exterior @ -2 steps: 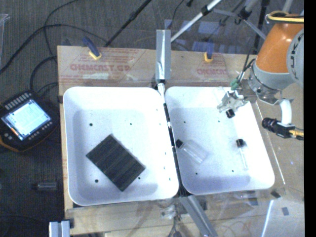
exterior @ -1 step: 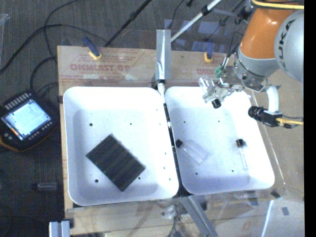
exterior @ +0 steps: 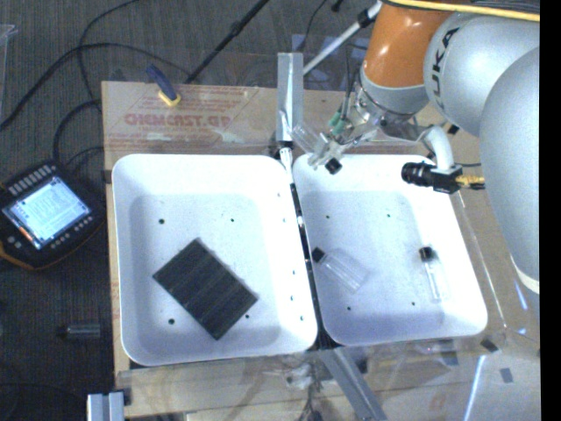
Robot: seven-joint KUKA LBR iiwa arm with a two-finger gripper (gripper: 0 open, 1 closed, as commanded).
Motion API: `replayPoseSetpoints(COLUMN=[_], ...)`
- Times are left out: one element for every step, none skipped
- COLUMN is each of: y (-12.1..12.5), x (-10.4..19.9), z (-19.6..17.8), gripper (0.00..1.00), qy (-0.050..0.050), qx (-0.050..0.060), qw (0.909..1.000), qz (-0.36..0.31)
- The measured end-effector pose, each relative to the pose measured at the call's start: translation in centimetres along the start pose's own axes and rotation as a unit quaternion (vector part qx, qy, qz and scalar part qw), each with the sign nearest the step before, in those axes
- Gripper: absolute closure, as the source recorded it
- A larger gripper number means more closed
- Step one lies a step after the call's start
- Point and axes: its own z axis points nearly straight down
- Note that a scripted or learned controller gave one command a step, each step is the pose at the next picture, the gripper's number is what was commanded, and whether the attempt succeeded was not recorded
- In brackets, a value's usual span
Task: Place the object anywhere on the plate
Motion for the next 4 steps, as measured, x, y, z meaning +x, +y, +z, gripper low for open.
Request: replayPoseSetpoints(y=[2.0, 3.6, 7.9, 8.0], x=[4.3, 9.8, 17.1, 17.2], z=[-11.4, -19.3, -21.3, -22.2], gripper=[1.00, 1.00, 1.00, 1.00], qy=[-0.001, -0.001, -0.001, -0.002], qx=[0.000, -0.001, 0.000, 0.000], qw=[0.9980, 0.9965, 0.9940, 0.9941], qz=[-0.064, -0.083, -0.109, -0.109])
